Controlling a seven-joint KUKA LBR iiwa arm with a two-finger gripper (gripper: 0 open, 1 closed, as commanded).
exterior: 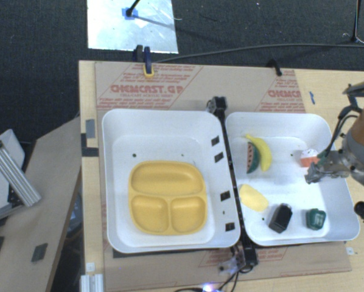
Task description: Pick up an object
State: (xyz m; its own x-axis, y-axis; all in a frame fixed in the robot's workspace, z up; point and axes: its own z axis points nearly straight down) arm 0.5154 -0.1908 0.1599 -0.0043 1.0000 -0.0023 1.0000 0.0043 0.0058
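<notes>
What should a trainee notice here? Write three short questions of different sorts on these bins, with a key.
1. True or false: the yellow divided tray lies in the bin on the view's left.
2. What lies right beside the banana? A. watermelon slice B. black block C. green object
3. Fill in: the gripper is over the bin on the view's ___ side.

Key: 1 true; 2 A; 3 right.
</notes>
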